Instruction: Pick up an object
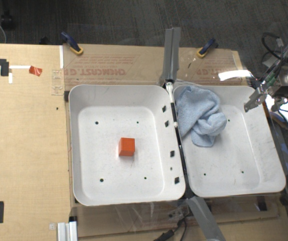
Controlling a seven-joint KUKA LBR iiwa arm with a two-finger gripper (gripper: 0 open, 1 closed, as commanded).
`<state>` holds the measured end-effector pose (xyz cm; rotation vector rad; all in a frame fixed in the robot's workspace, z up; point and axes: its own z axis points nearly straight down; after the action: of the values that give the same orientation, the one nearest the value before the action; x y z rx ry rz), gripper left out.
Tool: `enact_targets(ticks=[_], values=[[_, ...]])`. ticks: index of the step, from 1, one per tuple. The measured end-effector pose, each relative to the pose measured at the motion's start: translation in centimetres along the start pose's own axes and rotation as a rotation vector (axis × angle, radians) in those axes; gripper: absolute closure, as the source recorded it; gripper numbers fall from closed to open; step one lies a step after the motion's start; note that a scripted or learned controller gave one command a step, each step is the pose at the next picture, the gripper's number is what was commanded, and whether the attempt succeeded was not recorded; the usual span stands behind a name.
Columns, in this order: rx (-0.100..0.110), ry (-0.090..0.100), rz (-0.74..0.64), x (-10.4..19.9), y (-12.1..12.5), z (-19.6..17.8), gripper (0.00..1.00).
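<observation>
An orange-red cube (127, 147) sits on the floor of the left white bin (84, 185), a little left of its centre. A crumpled light-blue cloth (200, 115) lies in the right white bin (254, 179), against its far-left corner. My gripper (251, 103) hangs at the right bin's far-right rim, well to the right of the cloth and far from the cube. It shows small and partly against glare, with nothing seen in it.
A grey bar (171, 54) runs between the bins at the back. Two clamps (73, 44) (205, 47) hold the cardboard behind them. A tan board (23, 134) lies to the left. Cables (277, 59) crowd the far right.
</observation>
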<state>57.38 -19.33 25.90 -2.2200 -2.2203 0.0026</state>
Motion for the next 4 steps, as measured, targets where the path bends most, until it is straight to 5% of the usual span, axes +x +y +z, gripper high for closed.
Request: enact_targets(ticks=[1, 2, 3, 4], values=[[-0.004, -0.001, -0.527, 3.6, -0.6, 16.7, 0.0], [-0.006, -0.002, -0.524, 3.5, -0.6, 15.7, 1.0], [-0.004, -0.002, -0.64, 3.0, 3.4, 11.9, 1.0], [-0.005, -0.003, -0.797, 1.9, 4.3, 16.6, 1.0]])
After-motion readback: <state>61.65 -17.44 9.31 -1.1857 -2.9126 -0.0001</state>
